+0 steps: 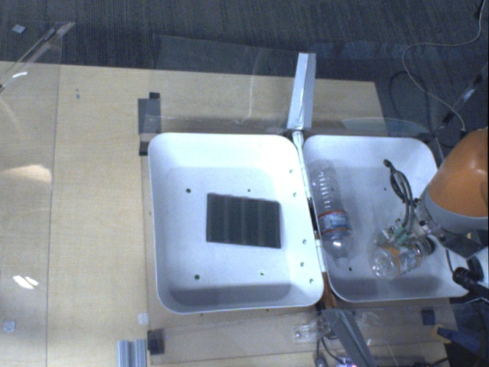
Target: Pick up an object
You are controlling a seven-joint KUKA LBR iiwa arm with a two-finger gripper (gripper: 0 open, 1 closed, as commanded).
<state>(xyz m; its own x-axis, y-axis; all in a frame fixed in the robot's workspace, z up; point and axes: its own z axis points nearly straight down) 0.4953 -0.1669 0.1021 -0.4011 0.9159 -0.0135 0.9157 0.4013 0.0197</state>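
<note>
A clear plastic bottle (328,205) with a blue-banded label lies lengthwise along the left wall of the right bin (359,155). A smaller clear, crumpled bottle (391,260) lies near that bin's front right. My gripper (406,239) is low in the right bin, directly over or against the upper end of the small bottle. The orange band of the arm (462,182) sits behind it at the right edge. I cannot see whether anything is gripped. A dark ribbed rectangular pad (243,220) lies flat in the middle of the left bin (176,174).
Black cables (397,180) loop from the wrist over the right bin's back right area. A metal post (302,90) stands behind the seam between the bins. Wooden bench (76,205) stretches to the left.
</note>
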